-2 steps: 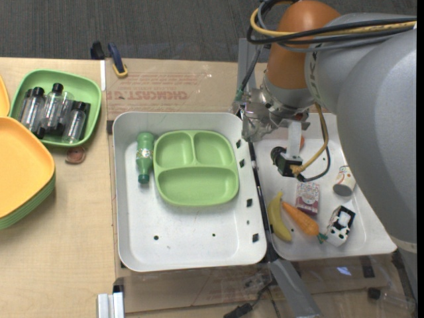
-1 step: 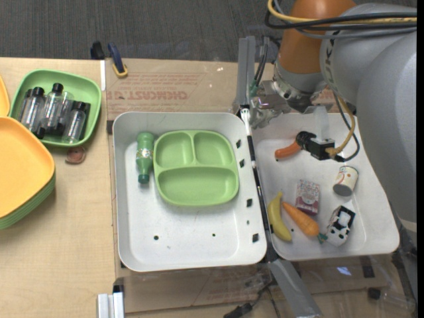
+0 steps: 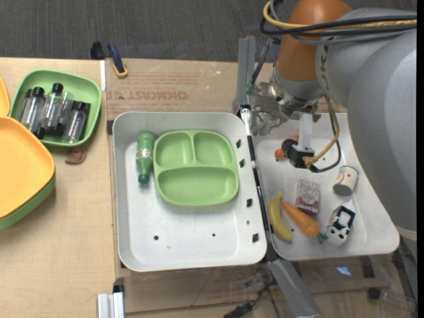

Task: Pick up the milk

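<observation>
The milk point(image 3: 341, 224) is a small white carton with black cow patches. It lies tilted near the front right corner of the right bin point(image 3: 371, 240). My gripper point(image 3: 264, 121) hangs over the back left corner of that bin, close to the wall between the two bins. It is well apart from the milk, which is to the front and right of it. Nothing shows between its fingers.
In the right bin lie a banana point(image 3: 278, 218), a carrot point(image 3: 301, 219), a pink packet point(image 3: 308, 196) and a white cup point(image 3: 345, 181). The left bin point(image 3: 179, 244) holds a green divided plate point(image 3: 195, 167) and a green bottle point(image 3: 144, 156). Orange plates point(image 3: 23, 171) and a green tray of bottles point(image 3: 56, 108) stand at left.
</observation>
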You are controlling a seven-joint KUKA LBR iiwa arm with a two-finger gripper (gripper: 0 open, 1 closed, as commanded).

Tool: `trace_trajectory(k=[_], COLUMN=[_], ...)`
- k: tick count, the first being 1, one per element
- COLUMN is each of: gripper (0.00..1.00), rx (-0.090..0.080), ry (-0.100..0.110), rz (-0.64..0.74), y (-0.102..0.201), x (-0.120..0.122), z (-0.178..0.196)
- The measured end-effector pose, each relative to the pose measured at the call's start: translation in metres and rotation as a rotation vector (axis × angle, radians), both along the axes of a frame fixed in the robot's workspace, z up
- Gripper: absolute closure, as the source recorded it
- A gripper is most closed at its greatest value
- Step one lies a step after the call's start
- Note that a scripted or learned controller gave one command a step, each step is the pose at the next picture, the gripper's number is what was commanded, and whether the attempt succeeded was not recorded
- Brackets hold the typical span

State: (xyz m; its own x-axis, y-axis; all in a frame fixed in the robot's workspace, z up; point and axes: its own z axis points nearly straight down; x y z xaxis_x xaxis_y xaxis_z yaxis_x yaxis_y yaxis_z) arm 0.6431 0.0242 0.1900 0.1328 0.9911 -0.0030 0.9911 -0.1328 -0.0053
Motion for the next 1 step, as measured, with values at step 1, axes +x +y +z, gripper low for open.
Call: trace_trajectory(k=[1], gripper=[1.00], rx=[0.000], ry=[-0.004], rz=[0.046], y=[0.0049], x=[0.0067], z=[0.0010])
